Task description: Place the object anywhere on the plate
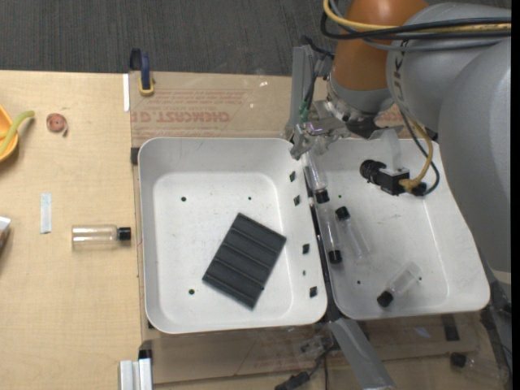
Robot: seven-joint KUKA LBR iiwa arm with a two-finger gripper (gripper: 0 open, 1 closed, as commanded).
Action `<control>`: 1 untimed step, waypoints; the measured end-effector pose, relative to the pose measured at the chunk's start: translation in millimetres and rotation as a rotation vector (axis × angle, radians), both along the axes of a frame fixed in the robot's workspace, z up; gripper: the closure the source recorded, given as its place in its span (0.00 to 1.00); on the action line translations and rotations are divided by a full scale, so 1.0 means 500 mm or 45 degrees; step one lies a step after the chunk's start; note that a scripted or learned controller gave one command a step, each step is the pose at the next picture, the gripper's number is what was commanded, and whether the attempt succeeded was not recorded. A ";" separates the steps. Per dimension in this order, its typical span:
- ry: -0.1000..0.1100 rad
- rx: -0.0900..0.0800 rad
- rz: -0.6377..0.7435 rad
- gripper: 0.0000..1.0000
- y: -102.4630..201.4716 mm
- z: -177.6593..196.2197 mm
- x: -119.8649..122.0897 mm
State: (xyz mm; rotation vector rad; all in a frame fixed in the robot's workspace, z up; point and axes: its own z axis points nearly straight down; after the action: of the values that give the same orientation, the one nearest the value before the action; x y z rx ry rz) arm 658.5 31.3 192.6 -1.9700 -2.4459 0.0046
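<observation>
On the bare wood at the far left, an orange object is cut off by the edge; a small red disc is seen near it, and lower down a white strip and a clear bottle with a black cap are laid on their sides, outside the bins; the left bin is occupied by a dark ribbed plate, set flat and askew toward its lower middle; the gripper is held over the upper end of the divide between the bins, and whether it is released or clenched cannot be told; just beneath it an upper vial is seen at the left edge of the right bin; an edge vial is laid along that same edge, a middle vial just beside it, and a lower vial near the front; all four vials are kept well apart from the plate; the grey arm is extended in from the right.
</observation>
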 end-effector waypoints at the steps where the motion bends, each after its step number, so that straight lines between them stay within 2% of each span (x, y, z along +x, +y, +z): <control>1: -0.001 0.000 -0.045 1.00 0.263 -0.046 -0.029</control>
State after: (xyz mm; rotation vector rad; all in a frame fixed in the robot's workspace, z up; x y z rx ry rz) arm 644.2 162.8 169.6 -2.0128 -2.4111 0.0036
